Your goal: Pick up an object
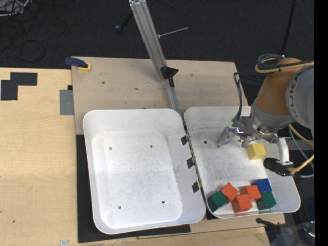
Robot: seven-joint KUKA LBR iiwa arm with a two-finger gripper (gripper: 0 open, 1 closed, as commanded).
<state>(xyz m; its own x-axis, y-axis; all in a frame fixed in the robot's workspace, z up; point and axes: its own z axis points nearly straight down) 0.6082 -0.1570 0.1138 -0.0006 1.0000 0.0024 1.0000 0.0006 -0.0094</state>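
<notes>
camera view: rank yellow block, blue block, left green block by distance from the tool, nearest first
Measured from the tool in the right bin:
1. yellow block, just to its right in the picture and slightly nearer the camera.
2. left green block, at the bin's near edge, left end of the cluster.
3. blue block, right side of the cluster. Close to 2, so that order is loose.

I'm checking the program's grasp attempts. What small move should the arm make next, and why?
Probably shift the gripper toward the yellow block and lower over it. The gripper hangs over bare floor of the right bin with nothing seen between its fingers, and that block lies alone nearby, apart from the cluster at the bin's near edge.
</notes>
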